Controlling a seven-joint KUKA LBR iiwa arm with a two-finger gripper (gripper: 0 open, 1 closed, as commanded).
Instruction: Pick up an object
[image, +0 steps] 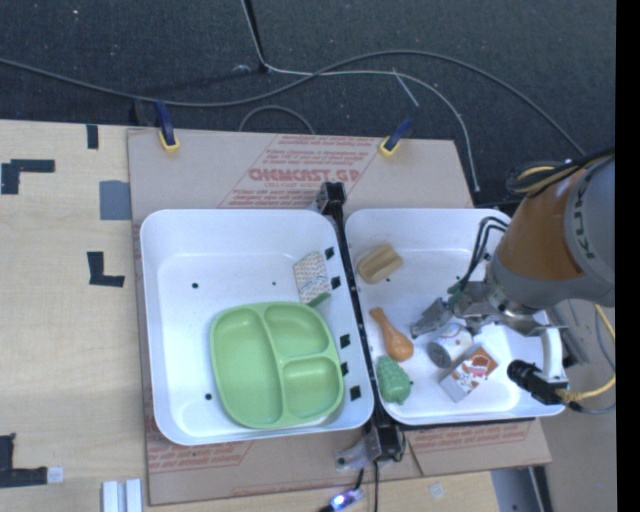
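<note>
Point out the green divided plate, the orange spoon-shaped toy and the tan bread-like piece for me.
green divided plate (275, 362): camera view, on the ridge between its compartments, left bin.
orange spoon-shaped toy (392, 335): camera view, on the middle of its handle, right bin.
tan bread-like piece (379, 263): camera view, on its top face, right bin.

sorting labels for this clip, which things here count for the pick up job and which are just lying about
For the job:
gripper, low in the right bin
orange wooden spoon
small red and white box
green toy
tan block

Lying about:
green divided plate in the left bin
small patterned packet
two clamps
cables
</note>
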